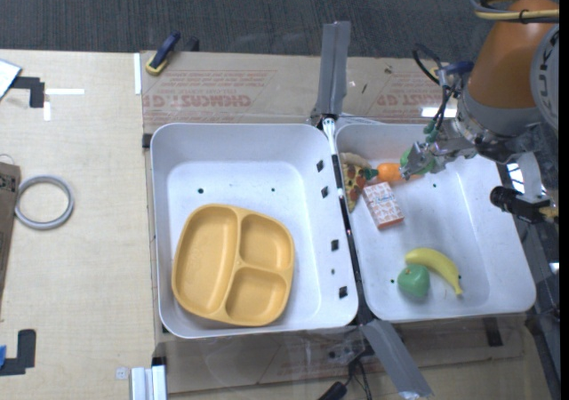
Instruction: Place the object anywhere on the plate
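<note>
The plate (234,263), near left, is bare; nothing placed yet. The gripper (416,161) is lowered by the orange (388,172); its grip cannot be told.

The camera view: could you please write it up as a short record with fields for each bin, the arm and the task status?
left bin: yellow divided plate, nothing on it
right bin: banana, green apple, small printed carton, orange fruit, pizza slice toy
arm: pincer low over the right bin's far end, beside the orange fruit
task status: no object on the plate yet
</note>
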